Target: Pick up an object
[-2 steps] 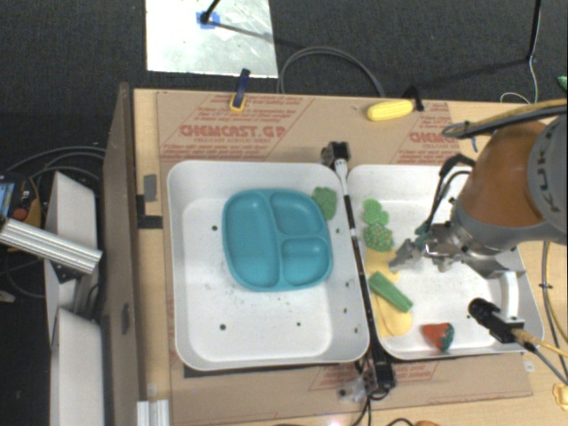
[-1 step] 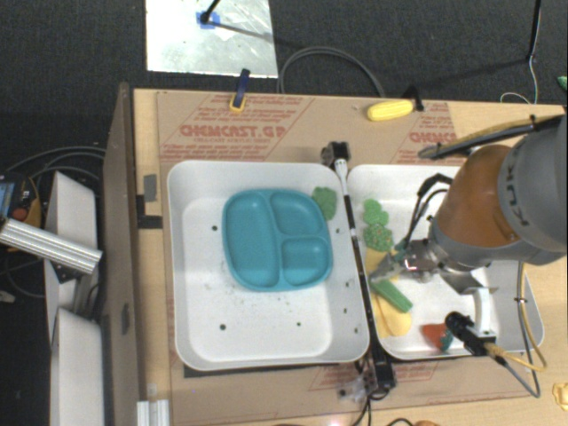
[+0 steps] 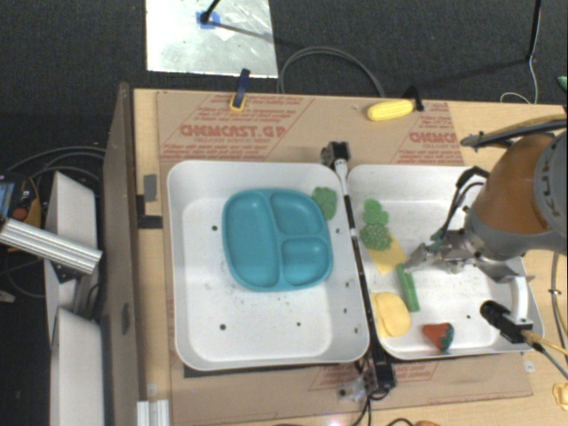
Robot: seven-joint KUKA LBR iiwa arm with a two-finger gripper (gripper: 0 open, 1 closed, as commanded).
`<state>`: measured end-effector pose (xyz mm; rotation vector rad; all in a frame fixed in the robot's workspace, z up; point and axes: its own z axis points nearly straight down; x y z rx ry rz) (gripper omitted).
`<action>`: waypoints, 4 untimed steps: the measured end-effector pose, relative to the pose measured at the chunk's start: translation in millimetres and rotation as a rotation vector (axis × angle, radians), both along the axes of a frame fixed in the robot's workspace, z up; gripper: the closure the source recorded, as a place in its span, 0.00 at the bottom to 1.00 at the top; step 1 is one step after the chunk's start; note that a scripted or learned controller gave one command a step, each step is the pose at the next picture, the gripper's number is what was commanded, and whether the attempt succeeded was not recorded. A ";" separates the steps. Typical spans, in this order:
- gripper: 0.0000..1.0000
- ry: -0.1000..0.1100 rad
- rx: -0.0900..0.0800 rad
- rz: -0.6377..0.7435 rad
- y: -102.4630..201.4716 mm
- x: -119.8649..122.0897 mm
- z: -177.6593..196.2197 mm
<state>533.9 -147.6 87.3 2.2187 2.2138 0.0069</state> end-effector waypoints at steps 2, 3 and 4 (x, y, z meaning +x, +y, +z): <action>0.00 -0.001 0.000 0.005 64.9 -39.0 -0.6; 0.00 -0.009 -0.004 0.007 25.6 53.1 81.4; 0.00 0.008 0.003 0.009 61.7 57.5 27.1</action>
